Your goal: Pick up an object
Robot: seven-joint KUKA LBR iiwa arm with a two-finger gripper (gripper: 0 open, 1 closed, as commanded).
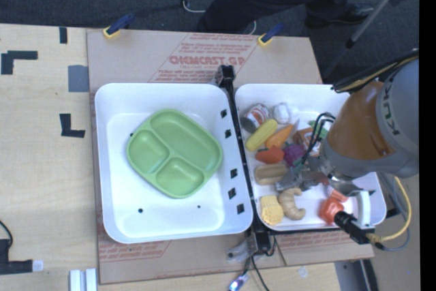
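Now, step in hand: the grey robot arm with the orange band [371,126] reaches in from the right and hangs low over the right white bin [310,90]. I think it is going down to grab a toy.
End effector: the dark metal end effector [300,177] sits in the middle of the toy pile. I cannot tell if it is spread or pressed together, and I see no toy held in it.
Closest toys: a small purple toy [293,155] is just beside it, and a tan curved toy shaped like a croissant [293,203] lies just below it.
Other toys in the right bin: a yellow toy corn cob [261,135], an orange toy carrot [280,136], a round yellow piece [271,212] and a red-orange toy [332,208]. They lie close, and some touch.
How the toys look: small, smooth and bright, like plastic play food. I think they could slip.
Next move: I think the arm must go straight down on one toy, pinch it, then lift.
What could go wrong: a crowded toy might get bumped away.
Left white bin [112,167]: a green plastic tray with three parts [174,152] lies in it.
Worktop: a brown cardboard sheet [197,58] lies under both bins.
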